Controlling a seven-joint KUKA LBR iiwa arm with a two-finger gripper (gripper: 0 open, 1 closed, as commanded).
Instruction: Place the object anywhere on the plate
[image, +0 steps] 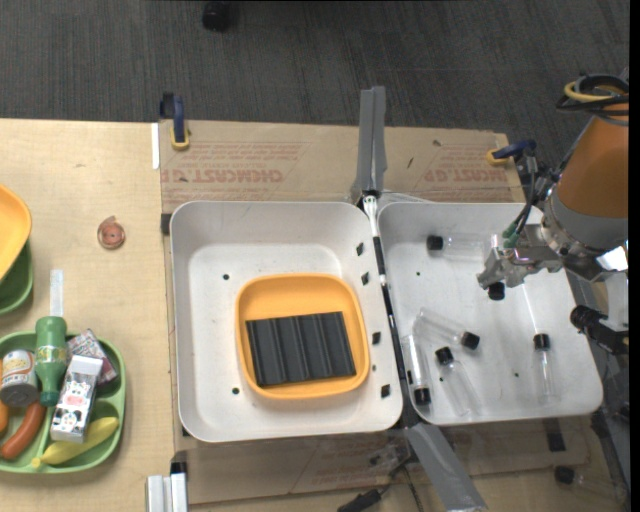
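While the grey arm with its orange band reaches in from your right, its jaws hang over the right white bin, and you cannot tell how far apart they stand or whether they have hold of anything. Look for small clear plastic vials with black caps: one near the bin's far wall, others scattered toward the near side. The square orange plate, with a dark ribbed slab lying on it, sits in the left white bin.
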